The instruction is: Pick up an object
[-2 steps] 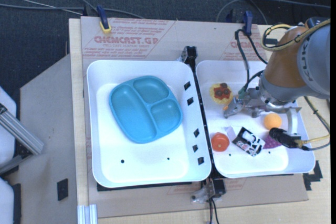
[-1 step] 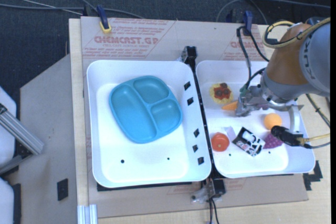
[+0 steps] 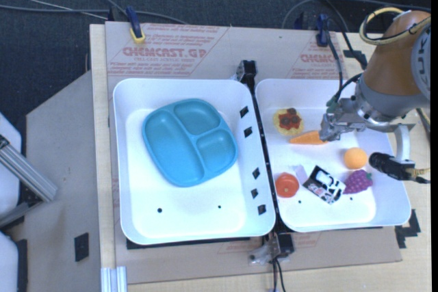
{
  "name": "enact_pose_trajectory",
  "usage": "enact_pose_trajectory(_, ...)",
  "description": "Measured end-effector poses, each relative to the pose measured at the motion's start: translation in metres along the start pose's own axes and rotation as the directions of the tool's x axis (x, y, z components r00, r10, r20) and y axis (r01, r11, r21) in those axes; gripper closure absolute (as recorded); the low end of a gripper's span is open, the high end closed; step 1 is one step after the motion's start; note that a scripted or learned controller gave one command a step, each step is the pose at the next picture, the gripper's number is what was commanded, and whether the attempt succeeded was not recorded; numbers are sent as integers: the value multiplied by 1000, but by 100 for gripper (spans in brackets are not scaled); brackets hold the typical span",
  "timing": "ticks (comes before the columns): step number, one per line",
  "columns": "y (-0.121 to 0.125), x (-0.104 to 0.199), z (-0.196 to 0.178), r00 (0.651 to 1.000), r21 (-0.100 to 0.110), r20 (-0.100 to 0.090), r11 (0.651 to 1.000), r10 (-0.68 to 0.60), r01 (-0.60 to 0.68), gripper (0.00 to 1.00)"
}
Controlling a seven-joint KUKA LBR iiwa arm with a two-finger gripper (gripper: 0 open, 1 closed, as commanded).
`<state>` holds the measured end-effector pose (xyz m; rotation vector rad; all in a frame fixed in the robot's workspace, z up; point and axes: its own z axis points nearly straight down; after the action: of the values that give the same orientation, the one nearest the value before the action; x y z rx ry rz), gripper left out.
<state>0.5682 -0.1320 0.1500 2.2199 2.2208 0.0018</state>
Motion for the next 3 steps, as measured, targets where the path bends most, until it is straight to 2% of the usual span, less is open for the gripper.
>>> enact_pose_trajectory(1,-9,1,-52,1000,1,0,1000,-1,1,100)
enact_pose_trajectory(2,-5,5,-94,1000,0,0,1000,-2,2,100)
enact_pose_trajectory(3,-3,68,-93,1000,7,-4,1000,-7,7,100)
